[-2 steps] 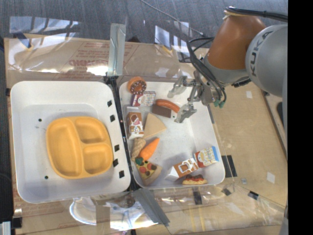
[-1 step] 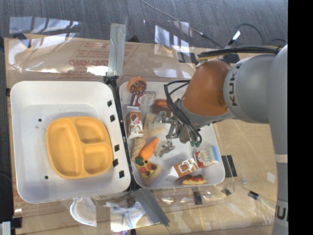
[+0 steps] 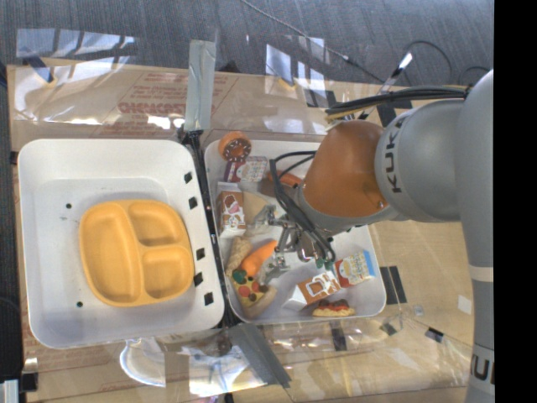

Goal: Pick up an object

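At the near edge of the right bin (image 3: 369,305) lie a pizza slice (image 3: 333,309), two small cartons (image 3: 320,287) and, toward the bin's left wall, a second pizza piece (image 3: 248,290). Just beyond these lies the carrot (image 3: 255,259), the likeliest pick, beside a bread piece (image 3: 237,250). The claw (image 3: 289,246) sits low in the bin, just right of the carrot; whether it is open or closed, and whether it holds anything, cannot be told. The carrot appears to be a light, rigid, smooth plastic toy. A grip across its thick middle suits it best, since the tapered end may slip. Farther back lie a brown carton (image 3: 232,210), a card (image 3: 252,171) and a donut (image 3: 236,148). The orange wrist band (image 3: 348,175) hides the bin's far right portion. The left bin (image 3: 42,225) carries a yellow tray (image 3: 134,250). Both bins rest on the worktop (image 3: 84,99).
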